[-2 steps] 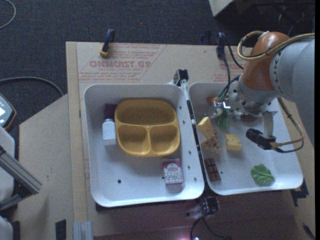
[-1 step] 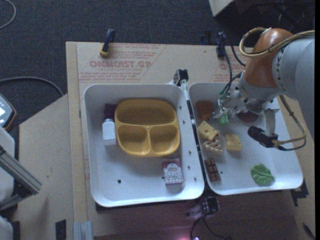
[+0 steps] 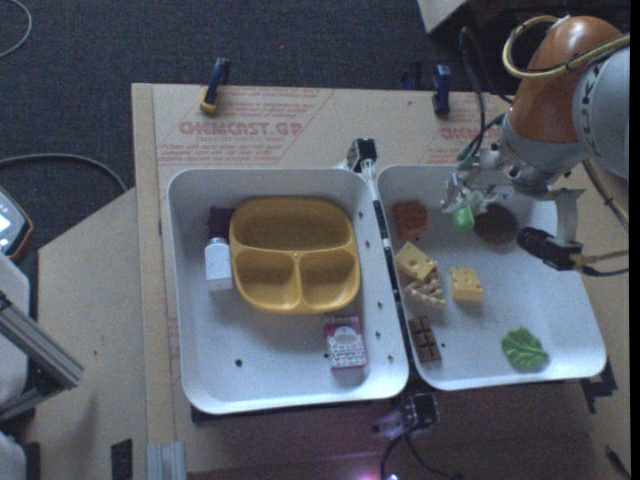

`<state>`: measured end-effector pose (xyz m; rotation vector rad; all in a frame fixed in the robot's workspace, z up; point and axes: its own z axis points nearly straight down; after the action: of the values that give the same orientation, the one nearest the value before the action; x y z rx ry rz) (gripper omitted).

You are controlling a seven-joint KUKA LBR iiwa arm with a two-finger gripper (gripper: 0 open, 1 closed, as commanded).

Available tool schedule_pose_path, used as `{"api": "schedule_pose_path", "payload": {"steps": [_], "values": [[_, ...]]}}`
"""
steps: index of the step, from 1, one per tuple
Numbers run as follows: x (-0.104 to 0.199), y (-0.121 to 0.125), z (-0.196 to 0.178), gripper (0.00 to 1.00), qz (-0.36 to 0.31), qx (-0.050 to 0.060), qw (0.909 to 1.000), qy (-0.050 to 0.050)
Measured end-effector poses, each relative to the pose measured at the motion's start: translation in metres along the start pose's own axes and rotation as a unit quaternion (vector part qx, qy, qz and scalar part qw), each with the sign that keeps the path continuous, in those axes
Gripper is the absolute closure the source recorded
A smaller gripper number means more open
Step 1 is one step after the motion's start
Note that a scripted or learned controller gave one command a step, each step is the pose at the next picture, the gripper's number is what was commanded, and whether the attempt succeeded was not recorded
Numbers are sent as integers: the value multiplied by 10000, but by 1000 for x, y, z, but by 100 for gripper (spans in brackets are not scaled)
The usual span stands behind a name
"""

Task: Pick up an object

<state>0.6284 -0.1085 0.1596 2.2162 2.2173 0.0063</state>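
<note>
The gripper [image 3: 470, 203] hangs low over the far end of the right bin [image 3: 585, 320]; whether it grips anything cannot be told. A small green piece [image 3: 462, 217] and a dark round disc [image 3: 494, 224] lie beneath it, probably its targets. Nearby, scattered loose for picking, lie holed yellow cheese wedges [image 3: 415, 262], a ridged chocolate bar [image 3: 426, 339] and a crinkled green leaf [image 3: 524, 349].

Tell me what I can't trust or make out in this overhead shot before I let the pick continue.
- Gripper, camera view: the wrist hides its fingers, so open or shut is unclear.
- Small green piece at the gripper: too blurred to tell whether it is held.
- Dark round item: partly under the arm, identity unclear.
- Dark object beside the yellow tray: tucked behind the tray rim.
</note>
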Motion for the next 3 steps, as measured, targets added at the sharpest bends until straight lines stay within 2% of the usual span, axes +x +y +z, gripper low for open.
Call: {"api": "schedule_pose_path", "payload": {"steps": [1, 2, 3], "values": [[-8, 1, -62, 100, 4, -10, 10000, -4], [-8, 1, -66, 100, 1, 18, 10000, 4], [52, 9, -75, 100, -27, 13, 10000, 13]]}}
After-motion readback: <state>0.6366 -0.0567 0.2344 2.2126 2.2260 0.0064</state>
